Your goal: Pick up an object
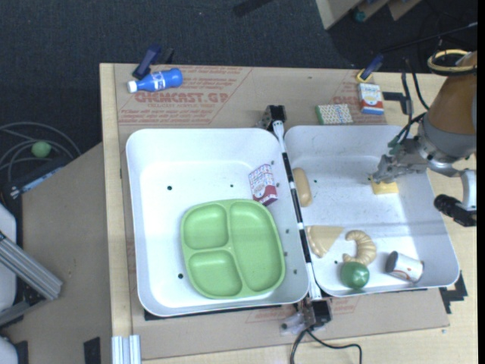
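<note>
My gripper [385,174] hangs low over the upper right part of the right bin [338,147], right above a small yellow block [386,189] and close to touching it. Nothing is visibly held. The same bin holds a tan bun [301,186] by its left wall. Along its front lie a beige wedge [322,239], a croissant [362,245], a green ball [354,276] and a small white can [404,266]. In the left bin [150,203] lie a green divided plate [229,247] and a red and white carton [262,183].
Behind the bins, the bench carries a blue bottle [155,80], a small patterned card [334,114] and a small box [370,97]. A black clamp [274,116] sits at the back of the seam between the bins. The arm's grey and orange wrist [453,120] overhangs the right bin's right wall.
</note>
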Controlling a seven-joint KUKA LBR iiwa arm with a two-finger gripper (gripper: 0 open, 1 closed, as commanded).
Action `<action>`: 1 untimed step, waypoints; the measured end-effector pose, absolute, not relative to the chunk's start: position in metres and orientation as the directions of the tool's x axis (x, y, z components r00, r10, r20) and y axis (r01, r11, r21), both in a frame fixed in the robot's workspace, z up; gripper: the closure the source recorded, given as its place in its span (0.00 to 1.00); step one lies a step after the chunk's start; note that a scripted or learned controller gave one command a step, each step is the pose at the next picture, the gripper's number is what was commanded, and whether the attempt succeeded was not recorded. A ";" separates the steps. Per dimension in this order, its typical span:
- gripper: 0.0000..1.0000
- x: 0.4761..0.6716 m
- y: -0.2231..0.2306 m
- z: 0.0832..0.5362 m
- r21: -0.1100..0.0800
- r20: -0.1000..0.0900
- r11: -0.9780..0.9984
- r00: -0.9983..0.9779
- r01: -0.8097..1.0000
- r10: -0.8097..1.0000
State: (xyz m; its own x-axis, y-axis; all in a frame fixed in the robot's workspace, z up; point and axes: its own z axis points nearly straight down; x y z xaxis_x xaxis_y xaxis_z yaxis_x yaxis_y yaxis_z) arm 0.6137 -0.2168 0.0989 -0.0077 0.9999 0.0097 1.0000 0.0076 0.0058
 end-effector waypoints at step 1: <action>0.00 0.612 -0.218 0.097 0.003 0.007 0.006 -0.006 1.000 1.000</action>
State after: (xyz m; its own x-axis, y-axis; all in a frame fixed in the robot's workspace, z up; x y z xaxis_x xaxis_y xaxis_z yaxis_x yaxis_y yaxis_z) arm 0.6121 -0.2181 0.0966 -0.0064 1.0000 0.0073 1.0000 0.0064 0.0027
